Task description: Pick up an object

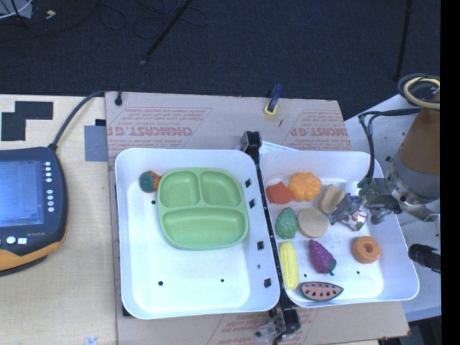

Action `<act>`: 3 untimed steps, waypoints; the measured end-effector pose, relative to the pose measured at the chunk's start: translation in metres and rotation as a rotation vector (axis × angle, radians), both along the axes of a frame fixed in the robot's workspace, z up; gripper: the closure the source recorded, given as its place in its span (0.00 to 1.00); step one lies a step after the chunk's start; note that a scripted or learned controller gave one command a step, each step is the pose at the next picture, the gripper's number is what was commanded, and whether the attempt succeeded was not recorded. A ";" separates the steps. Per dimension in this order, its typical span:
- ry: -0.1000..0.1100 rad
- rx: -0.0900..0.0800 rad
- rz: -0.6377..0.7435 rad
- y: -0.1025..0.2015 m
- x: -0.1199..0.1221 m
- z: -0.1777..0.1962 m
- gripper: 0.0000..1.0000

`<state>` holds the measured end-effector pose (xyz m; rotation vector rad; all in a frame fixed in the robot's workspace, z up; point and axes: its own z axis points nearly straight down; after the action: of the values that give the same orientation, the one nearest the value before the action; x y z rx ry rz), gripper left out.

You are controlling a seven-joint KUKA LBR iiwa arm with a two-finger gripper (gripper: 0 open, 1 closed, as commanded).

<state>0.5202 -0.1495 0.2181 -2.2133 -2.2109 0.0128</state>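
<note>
cut off: grey arm with orange band (pixel 420 157), right edge | blurred: metal two-finger gripper (pixel 350 213), finger state unreadable

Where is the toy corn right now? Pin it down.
The corn lies in the right bin near its left wall, below the green vegetable, left of the purple eggplant.
</note>
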 end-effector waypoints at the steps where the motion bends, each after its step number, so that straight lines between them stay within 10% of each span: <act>1: -0.011 -0.002 0.001 0.000 0.002 0.005 0.00; 3: -0.007 -0.001 0.002 -0.001 -0.003 -0.083 0.00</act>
<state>0.5169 -0.1505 0.1354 -2.2146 -2.2173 0.0059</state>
